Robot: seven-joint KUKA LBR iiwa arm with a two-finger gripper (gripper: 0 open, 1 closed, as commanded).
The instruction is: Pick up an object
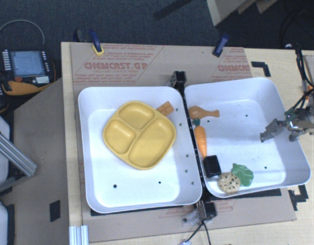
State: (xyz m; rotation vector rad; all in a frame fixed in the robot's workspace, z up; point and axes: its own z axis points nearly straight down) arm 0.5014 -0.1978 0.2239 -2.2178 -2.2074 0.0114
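We cannot tell what our gripper (273, 130) is doing at its bin's (259, 93) edge, with the carrot (200, 141) and cookie (229, 182) far across, out of reach.

- A single fixed camera looks down at a slant from above the bench (75, 137), far enough back to take in both white bins whole.
- The left bin (96, 167) and the right bin (279, 101) sit mid-frame, side by side.
- Dark floor (121, 9) crosses the top; a pendant screen (25, 65) lies far left.
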